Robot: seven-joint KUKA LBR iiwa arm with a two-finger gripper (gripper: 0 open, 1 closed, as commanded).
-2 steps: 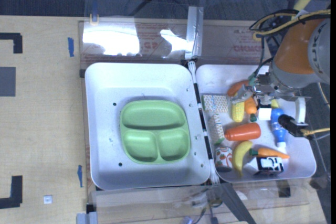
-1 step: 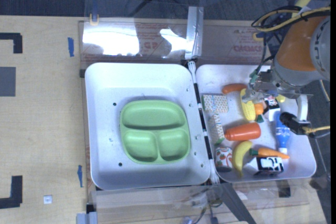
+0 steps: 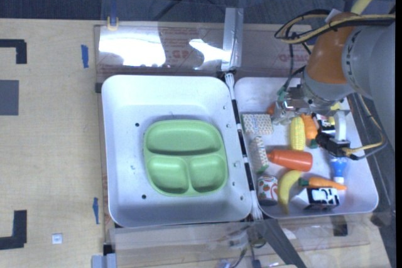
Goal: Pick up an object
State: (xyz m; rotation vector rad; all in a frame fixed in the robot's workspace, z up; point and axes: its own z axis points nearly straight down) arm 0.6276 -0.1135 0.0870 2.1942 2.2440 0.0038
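My gripper (image 3: 291, 105) hangs low over the back of the right bin (image 3: 370, 194), under the grey arm with its orange band (image 3: 330, 59). Just in front of it lie a yellow corn cob (image 3: 296, 133) and a small orange piece (image 3: 310, 126). Further forward sit a fat orange carrot (image 3: 290, 159), a banana (image 3: 287, 187) and a thin carrot (image 3: 325, 182). I see nothing held by the gripper.
The left bin (image 3: 119, 110) holds a green divided tray (image 3: 186, 156). The right bin also has a patterned cloth (image 3: 257, 124), a small printed can (image 3: 267, 187), a black-and-white box (image 3: 323, 196) and a blue-capped tube (image 3: 339, 166). Cables (image 3: 358, 149) trail over the bin's right side.
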